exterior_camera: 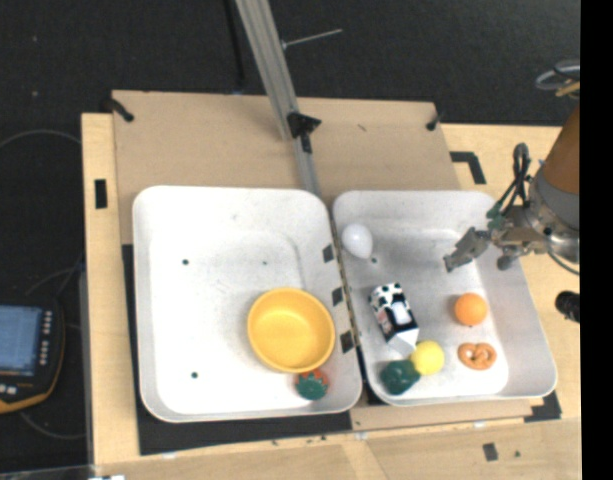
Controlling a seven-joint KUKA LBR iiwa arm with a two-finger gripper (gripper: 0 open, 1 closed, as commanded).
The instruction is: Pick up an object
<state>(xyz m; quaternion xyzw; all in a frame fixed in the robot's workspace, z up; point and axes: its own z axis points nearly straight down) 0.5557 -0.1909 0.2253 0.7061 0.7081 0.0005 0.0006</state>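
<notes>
The gripper hangs above the upper right part of the right bin, and whether its fingers are spread or closed I cannot tell from this slanted look. Nothing sits between them, so it carries no load. The nearest candidate is the orange ball, lying toward the near edge of the bin from the gripper and close by. Round, so no long axis to line up with. The pretzel-shaped toy lies just beyond it, and the black-and-white carton lies off to the left.
</notes>
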